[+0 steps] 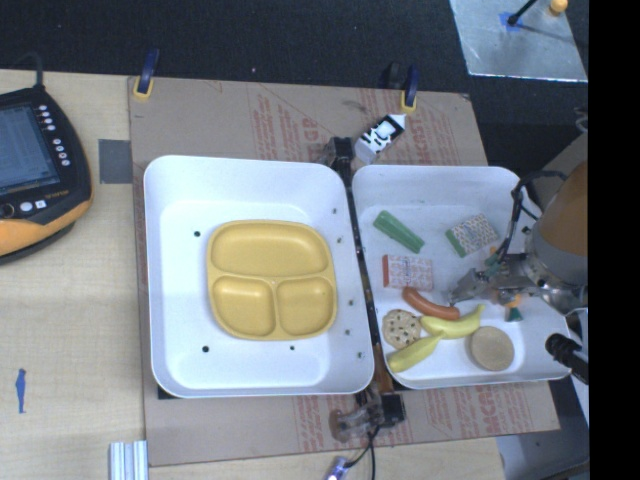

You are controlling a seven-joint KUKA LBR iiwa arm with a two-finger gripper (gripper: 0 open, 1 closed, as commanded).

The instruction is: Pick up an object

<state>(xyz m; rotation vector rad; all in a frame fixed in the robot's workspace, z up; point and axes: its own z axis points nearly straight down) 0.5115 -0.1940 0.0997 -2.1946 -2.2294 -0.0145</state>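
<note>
The right bin holds several small items. A green block and a speckled square piece lie toward its back, and a pink wafer sits in the middle. Nearer the front are a red sausage, a brown cookie, a yellow banana and a tan round disc. My gripper hangs low over the bin's right side, just right of the sausage and above the disc. I see nothing held in it.
The left bin holds a yellow divided plate. A teach pendant lies on the bench at far left. Clamps pin the cardboard at the back edge. A small black-and-white object lies behind the bins.
</note>
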